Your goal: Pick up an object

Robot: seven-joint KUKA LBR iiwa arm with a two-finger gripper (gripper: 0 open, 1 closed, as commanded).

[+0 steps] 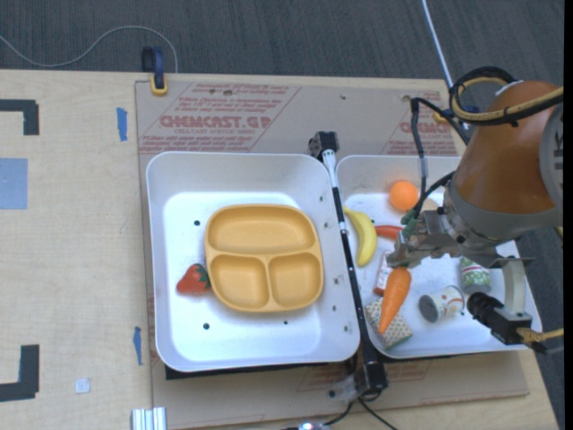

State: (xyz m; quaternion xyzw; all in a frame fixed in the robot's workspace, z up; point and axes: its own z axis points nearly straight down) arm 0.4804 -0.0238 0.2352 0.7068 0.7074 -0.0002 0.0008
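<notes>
The right bin (445, 349) holds a banana (363, 236), an orange ball (404, 194), a carrot (393, 299), a thin red pepper (387, 232) and a small grey cylinder (431, 308). My gripper (406, 251) hangs low over this bin, just above the carrot's top end and beside the red pepper. The orange-banded wrist covers most of it. I see nothing clearly between its fingers. In the left bin (168, 240) a yellow divided plate (264, 256) lies with a strawberry (192, 279) against its left side.
A green-and-white item (474, 276) lies under the arm at the right bin's right side. A patterned packet (397, 332) sits beneath the carrot's tip. A black divider clamp (323, 143) stands between the bins. Cables trail off the arm at the right.
</notes>
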